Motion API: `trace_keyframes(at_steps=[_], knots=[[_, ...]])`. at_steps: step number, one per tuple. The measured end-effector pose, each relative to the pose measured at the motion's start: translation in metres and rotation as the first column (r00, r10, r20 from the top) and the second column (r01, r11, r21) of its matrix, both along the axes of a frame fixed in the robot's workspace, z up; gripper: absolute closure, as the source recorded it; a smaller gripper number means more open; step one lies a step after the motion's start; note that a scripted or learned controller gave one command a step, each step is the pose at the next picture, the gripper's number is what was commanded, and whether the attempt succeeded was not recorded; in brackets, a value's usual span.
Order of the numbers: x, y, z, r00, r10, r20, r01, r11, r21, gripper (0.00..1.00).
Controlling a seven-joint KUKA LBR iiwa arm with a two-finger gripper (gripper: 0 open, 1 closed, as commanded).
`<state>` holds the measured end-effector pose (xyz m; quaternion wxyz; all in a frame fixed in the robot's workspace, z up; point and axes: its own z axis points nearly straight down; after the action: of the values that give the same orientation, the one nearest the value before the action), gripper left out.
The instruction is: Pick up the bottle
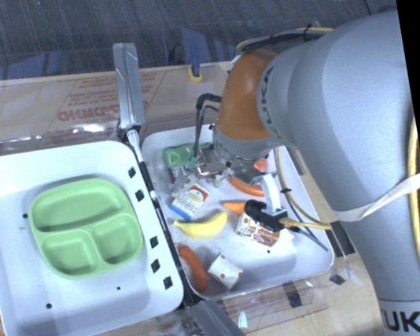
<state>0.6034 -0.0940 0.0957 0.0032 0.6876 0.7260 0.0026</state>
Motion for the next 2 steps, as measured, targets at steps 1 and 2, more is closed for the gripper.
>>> trace_keyframes(at_steps=[1, 2], knots=[[0.048, 0.001, -0.009, 0.998, -0.059, -0.023, 0.059, 0.998, 0.002, 0.00], [0.052, -0.084, 0.023, 0.980, -0.198, -0.025, 0.199, 0.980, 0.007, 0.00]])
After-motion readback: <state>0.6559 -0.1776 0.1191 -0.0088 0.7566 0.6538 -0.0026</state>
